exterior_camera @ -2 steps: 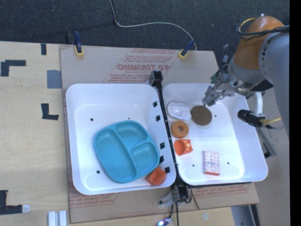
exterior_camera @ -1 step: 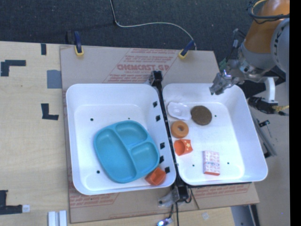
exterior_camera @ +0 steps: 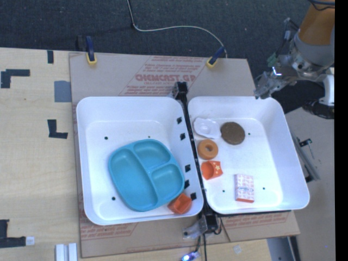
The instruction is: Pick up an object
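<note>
1. The gripper (exterior_camera: 263, 87) hangs beyond the right bin's (exterior_camera: 283, 197) far right corner; its state cannot be told.
2. The wafer packet (exterior_camera: 244, 188) lies well nearer the camera than the gripper, long axis running near-to-far.

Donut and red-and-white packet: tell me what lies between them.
In the camera view, bare white bin floor separates the donut from the red-and-white packet; the orange piece sits just left of that line.
</note>
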You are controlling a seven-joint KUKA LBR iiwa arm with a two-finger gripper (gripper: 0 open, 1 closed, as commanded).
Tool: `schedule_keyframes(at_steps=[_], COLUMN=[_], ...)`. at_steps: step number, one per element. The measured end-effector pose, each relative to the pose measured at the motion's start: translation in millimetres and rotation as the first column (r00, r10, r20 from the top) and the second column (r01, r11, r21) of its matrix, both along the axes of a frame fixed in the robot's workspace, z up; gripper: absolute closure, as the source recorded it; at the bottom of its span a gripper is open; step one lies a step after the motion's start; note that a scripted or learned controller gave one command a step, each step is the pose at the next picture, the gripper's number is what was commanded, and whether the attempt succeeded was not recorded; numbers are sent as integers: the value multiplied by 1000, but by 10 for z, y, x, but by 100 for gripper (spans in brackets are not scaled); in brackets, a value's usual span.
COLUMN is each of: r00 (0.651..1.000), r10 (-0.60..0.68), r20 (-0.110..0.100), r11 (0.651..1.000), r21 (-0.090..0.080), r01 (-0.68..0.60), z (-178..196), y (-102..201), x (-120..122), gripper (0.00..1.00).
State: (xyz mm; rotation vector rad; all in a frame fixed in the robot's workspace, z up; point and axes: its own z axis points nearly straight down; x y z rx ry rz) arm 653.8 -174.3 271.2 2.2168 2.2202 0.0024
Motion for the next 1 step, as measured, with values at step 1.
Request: schedule_keyframes(at_steps=[1], r00=[1000], r10=[4], r20=[-8], r11=[1000], r21=[4], r01=[-4], z=[-120], y=[575], x=[-200], gripper=[100])
